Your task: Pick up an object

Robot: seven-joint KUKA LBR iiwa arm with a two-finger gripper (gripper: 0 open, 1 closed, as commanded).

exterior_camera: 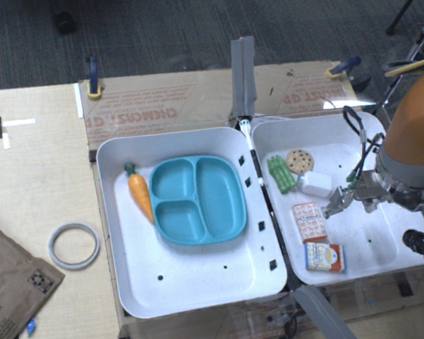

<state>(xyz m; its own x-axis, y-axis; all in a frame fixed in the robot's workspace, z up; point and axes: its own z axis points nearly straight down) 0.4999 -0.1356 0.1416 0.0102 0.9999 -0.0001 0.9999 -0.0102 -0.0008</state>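
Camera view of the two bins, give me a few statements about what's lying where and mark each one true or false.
1. The carrot lies in the left bin, beside the blue divided plate. True.
2. The cookie sits on the blue plate. False: it lies in the right bin, next to the green item.
3. The hand is over the right bin. True.
4. The tape ring is inside the left bin. False: it lies on the bench, left of the bins.

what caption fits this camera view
Grey arm's gripper hovers over right white bin beside white block; orange carrot lies left.
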